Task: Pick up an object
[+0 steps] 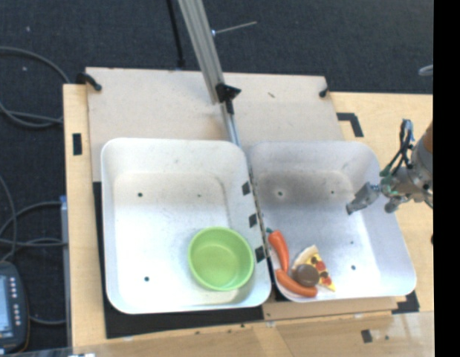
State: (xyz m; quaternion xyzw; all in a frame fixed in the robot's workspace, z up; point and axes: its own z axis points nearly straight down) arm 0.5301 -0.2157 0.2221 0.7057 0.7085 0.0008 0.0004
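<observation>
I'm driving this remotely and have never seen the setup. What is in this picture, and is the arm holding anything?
One camera looks down at a slant on a bench with two shallow white bins. The left bin holds a green bowl. The right bin holds, at its near left corner, an orange carrot, a sausage and a pizza slice under a dark round piece. The robot arm comes in from the right; its gripper is over the right bin's right side, apart from the food, with nothing seen between its fingers.

Metal post (203, 39) rises behind the white bins (125, 199)
</observation>
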